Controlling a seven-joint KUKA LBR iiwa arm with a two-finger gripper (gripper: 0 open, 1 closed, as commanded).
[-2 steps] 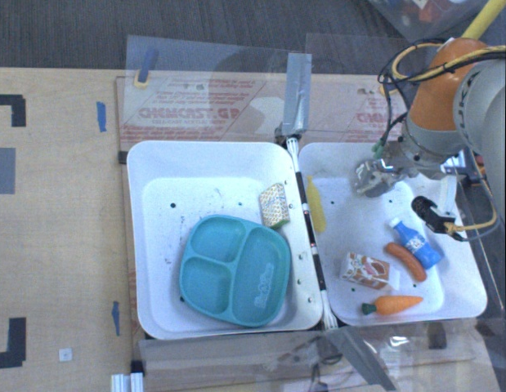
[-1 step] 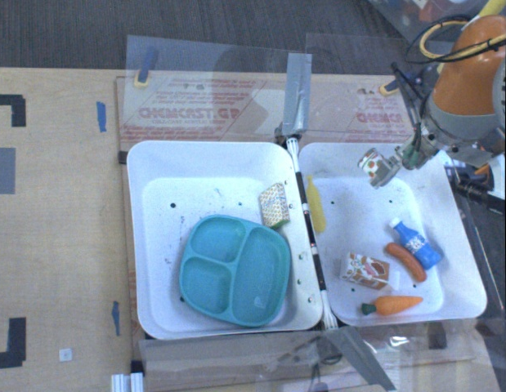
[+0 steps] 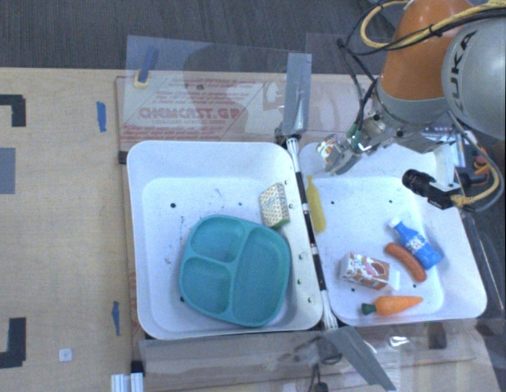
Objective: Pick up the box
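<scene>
Pincer: above the right bin's far left corner; finger state cannot be told.
Box: lies in the right bin's near part, well apart from the pincer, beside a carrot and sausage.

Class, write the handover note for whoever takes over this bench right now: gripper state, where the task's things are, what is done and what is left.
Gripper: at the back left corner of the right bin, raised near the divider; nothing seen between its fingers.
Box: lying in the right bin, front middle, apart from the gripper. A carrot lies just in front of it, a sausage and blue bottle to its right.
Left bin: teal tray and a small patterned packet.
Done: nothing yet; box not picked.
Left: move over the box, grasp, lift.
</scene>
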